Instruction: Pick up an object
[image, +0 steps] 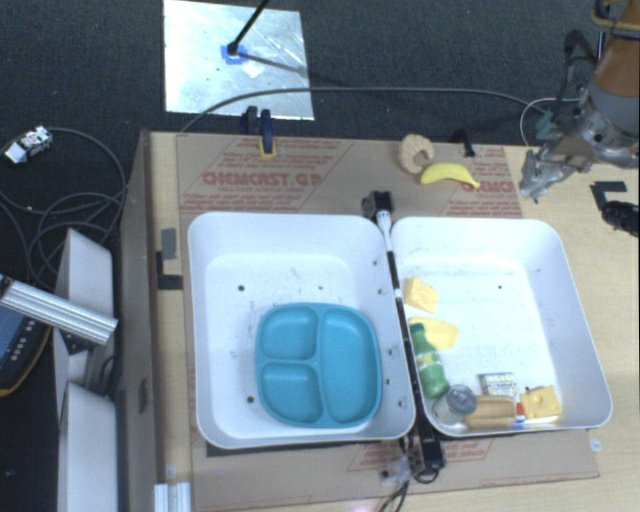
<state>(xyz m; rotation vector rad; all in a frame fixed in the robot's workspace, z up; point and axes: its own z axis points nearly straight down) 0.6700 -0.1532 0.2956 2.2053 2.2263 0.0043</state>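
Above the bench's far-right corner hangs the end effector (537, 183) (carrying nothing).

Two white bins (300, 235), one blue tray (318, 362), one banana (448, 175)

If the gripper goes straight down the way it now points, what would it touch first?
Probably the bare bench board just beyond the right bin's far corner. The gripper hangs there, right of the banana; depth is unclear.

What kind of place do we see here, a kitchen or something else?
Probably a robotics lab bench, not a kitchen: two white bins side by side on a board, toy food such as a banana, loose cables on dark carpet, and the gripper at upper right.
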